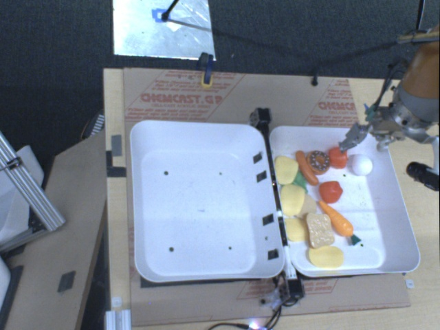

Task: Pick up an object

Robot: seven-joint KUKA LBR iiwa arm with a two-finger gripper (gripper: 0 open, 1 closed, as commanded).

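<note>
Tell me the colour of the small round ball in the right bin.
White; the small round ball shows clearly in the camera view.

The arm (419, 95) is cut off by the right edge.

Both bins, the left bin (199, 205) and the right bin (385, 218), are white. In the right one lie an orange carrot (335, 217), a red tomato (331, 191), a white ball (360, 165), a brown doughnut (318, 160) with sprinkles, and yellow pieces (326, 256). The bench (275, 95) is tan with red letters.
</note>
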